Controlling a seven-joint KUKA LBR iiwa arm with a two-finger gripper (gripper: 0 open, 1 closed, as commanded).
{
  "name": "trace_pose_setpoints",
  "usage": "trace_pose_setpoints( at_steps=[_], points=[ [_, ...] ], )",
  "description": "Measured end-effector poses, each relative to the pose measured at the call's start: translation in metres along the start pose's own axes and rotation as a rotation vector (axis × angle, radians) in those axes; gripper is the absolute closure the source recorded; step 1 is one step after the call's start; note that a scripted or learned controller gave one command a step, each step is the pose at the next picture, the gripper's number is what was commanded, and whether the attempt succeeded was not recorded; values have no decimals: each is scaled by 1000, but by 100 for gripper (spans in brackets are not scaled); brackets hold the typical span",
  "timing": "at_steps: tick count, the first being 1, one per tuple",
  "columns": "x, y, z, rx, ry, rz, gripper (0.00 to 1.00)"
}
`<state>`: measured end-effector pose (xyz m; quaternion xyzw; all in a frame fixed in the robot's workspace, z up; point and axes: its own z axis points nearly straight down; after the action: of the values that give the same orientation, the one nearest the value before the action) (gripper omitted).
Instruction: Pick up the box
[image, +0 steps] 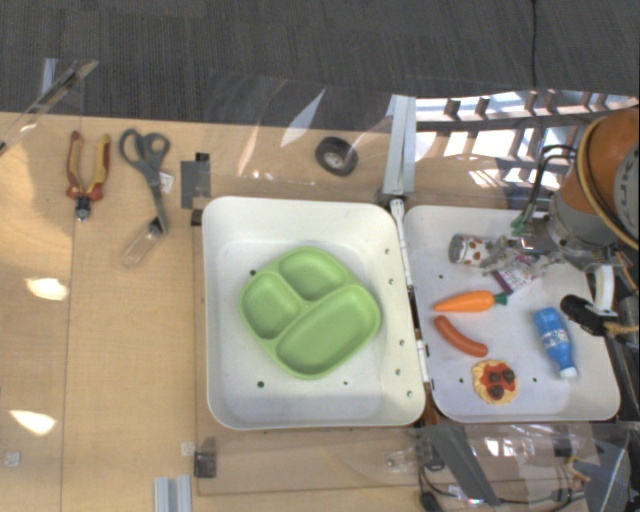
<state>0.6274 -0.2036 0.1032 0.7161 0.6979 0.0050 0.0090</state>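
Silvery-purple crumpled box, as I judge it, lies by the right bin's far edge, beside the tool, whose state I cannot tell. Crowding can and carrot invite a wrong grab.

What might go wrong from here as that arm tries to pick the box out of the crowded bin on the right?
1. I cannot make out a plain box among the things in the right bin, so the arm may come down on the wrong thing, such as the crumpled packet just beside it.
2. The blue bottle lies close to the arm's end, so it might get knocked or pushed toward the bin wall.
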Motion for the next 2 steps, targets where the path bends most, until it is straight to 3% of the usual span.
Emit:
trace_pose_setpoints(
  at_steps=[1,2],
  points=[
    [-5,15,8,22,0,-22,0],
    [-5,17,-5,16,-3,-26,100]
  ],
)
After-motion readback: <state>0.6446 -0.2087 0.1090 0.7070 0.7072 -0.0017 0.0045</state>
